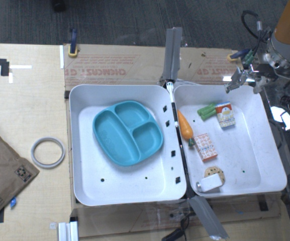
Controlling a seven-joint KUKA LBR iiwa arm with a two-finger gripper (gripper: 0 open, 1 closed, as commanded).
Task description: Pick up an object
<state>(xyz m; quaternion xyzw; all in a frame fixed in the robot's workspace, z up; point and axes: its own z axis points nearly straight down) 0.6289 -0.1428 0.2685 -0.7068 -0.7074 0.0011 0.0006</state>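
Note:
The right bin (pixel 265 149) holds an orange carrot (pixel 185 126) by its left wall. Near the bin's far side lie a green item (pixel 207 110) and a small red-and-white carton (pixel 225 115). A red patterned box (pixel 205 147) lies mid-bin. A round cookie (pixel 214 174) and a white block (pixel 210 184) sit near the front edge. My gripper (pixel 245 83) hangs above the bin's far right corner, open, with nothing between its fingers. It is up and to the right of the carton.
A teal divided plate (pixel 128 132) lies in the left bin (pixel 84 185). A tape ring (pixel 47 151) and a brown cardboard box (pixel 1 179) rest on the bench at left. Cables trail by the arm at the right.

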